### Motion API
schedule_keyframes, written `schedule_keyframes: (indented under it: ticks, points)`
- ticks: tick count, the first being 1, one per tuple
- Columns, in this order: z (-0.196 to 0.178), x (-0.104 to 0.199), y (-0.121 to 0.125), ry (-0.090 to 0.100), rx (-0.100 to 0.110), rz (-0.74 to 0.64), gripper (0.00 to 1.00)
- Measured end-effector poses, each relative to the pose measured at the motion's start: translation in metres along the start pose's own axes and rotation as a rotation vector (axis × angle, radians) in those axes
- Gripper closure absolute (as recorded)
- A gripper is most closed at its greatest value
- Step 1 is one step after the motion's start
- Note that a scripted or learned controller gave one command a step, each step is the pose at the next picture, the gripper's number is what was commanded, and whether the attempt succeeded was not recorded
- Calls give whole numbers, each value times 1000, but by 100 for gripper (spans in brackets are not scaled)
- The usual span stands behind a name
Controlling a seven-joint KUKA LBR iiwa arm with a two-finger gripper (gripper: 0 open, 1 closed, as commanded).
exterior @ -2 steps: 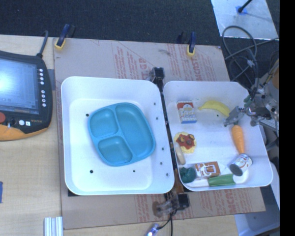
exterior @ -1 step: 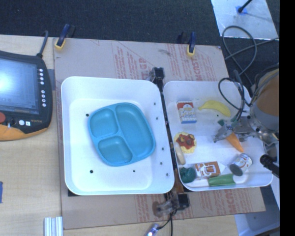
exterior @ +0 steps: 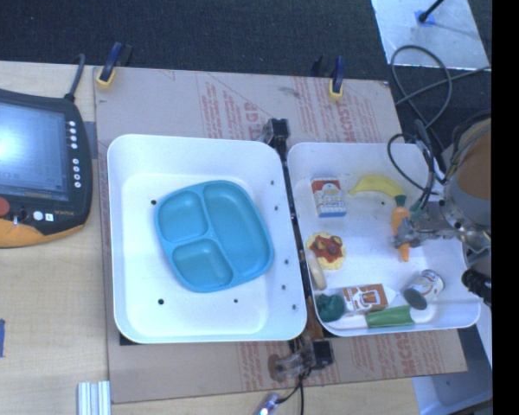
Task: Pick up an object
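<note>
Two shallow white bins are seen side by side on the bench. In the left bin (exterior: 130, 232) a blue divided plate (exterior: 214, 234) with three compartments is laid near the middle. In the right bin (exterior: 372, 156) several small items are scattered: a small red-and-white carton (exterior: 328, 197) and a banana (exterior: 376, 185) toward the far side, a round yellow-and-red piece (exterior: 327, 249) beside the inner wall, and along the near wall a dark green lump (exterior: 331, 304), a brown-and-white packet (exterior: 366, 298), a green cylinder (exterior: 389, 317) and a small tin can (exterior: 424, 287). An orange carrot-like piece (exterior: 402, 226) is seen right at the gripper (exterior: 413, 229), which is lowered over the right side of this bin; how the jaws are set, and whether anything is held, cannot be told. A pendant with a screen (exterior: 30, 164) is rested on the bench to the left.
</note>
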State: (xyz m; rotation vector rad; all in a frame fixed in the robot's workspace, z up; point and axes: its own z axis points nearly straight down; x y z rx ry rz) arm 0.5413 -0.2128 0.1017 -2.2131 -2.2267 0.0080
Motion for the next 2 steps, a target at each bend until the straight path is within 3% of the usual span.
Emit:
schedule_keyframes:
  ticks: [1,2]
  points:
    - [10,74,27,1,-2,-1,100]
    - [-91,128,2,3,-4,2,100]
